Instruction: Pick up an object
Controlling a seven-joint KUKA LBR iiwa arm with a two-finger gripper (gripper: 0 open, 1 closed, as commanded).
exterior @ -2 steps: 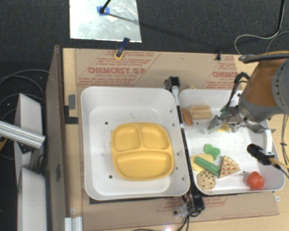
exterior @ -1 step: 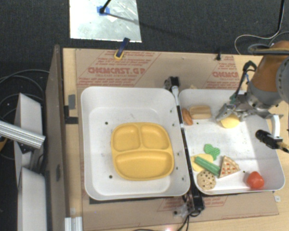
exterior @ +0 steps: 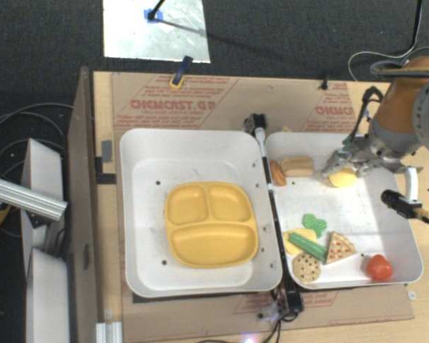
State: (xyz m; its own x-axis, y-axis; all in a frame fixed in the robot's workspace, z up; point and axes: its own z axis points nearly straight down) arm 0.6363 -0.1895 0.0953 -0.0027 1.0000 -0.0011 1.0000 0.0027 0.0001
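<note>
While you scan from the left, enter the items in this order.

Item 1: left bin [exterior: 139, 191], shallow and white, carrying a yellow divided plate [exterior: 211, 224] with three compartments, lying flat near the bin's middle.

Item 2: cardboard sheet [exterior: 200, 102] under both bins on the surface, printed in red block letters. You can read "CHEMCAST GP" on the left. The matching print at the far right is partly covered and not legible in full.

Item 3: right bin [exterior: 407, 252], holding toy food. At its left wall lie a tan bread-like piece [exterior: 297, 166] and an orange sausage-like piece [exterior: 277, 173]. Nearer the front sit a green leafy piece [exterior: 315, 225], a green pod [exterior: 309, 247] over a yellow slice, a cookie [exterior: 307, 267], a pizza wedge [exterior: 339, 248] and a red tomato [exterior: 377, 267].

Item 4: yellow lemon-like piece [exterior: 342, 179], in the back half of the right bin, roundish with no marked long axis.

Item 5: hand [exterior: 352, 161], at the bin's back right, directly over the lemon-like piece, which sits just below and slightly toward you. You cannot tell whether its fingers are spread or closed, nor whether they touch the piece. Judged from this, a short straight descent is what the pick turns on.
</note>
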